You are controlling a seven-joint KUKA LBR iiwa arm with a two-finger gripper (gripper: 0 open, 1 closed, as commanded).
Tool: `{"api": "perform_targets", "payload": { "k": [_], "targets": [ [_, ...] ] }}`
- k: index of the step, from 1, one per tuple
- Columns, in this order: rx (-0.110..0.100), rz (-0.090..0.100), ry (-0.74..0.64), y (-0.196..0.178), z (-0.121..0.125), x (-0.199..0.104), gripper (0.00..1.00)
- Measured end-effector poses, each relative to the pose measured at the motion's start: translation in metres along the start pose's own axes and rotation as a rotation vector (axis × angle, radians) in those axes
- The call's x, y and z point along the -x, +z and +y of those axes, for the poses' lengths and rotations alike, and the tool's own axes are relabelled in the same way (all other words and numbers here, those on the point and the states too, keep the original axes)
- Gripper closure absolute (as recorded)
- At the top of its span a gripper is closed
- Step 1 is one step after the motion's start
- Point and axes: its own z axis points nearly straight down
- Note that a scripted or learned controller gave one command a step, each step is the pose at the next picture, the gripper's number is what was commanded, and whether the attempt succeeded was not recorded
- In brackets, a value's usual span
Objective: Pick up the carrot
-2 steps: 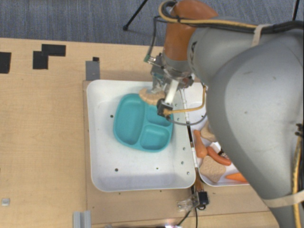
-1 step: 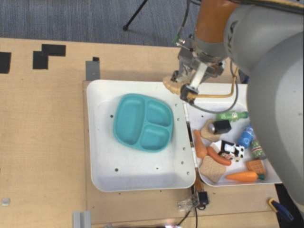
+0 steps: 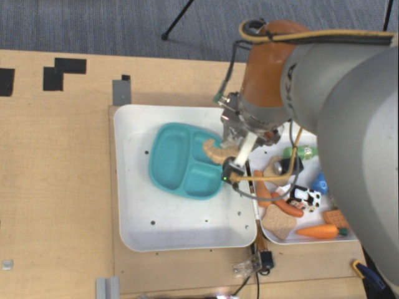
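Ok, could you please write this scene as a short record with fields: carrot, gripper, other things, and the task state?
carrot: orange carrot with green end, lying near the front rim of the right white bin
gripper: gripper over the left white bin, at the right edge of the teal divided plastic plate
near gripper: tan curved food piece on the plate's edge
beside carrot: brown bread slice, to its left
task state: carrot not held; gripper is over the other bin

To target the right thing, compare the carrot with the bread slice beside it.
The carrot is bright orange with a green tip; the bread slice is pale tan. The carrot is long and tapered; the bread slice is flat and broad. Both lie in the right bin.
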Motion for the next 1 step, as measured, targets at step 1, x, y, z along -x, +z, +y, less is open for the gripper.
{"api": "perform_targets", "payload": {
  "k": [1],
  "targets": [
    [0.003,0.003,0.170,-0.0137,-0.0497,0.0061,1.00]
  ]
}}
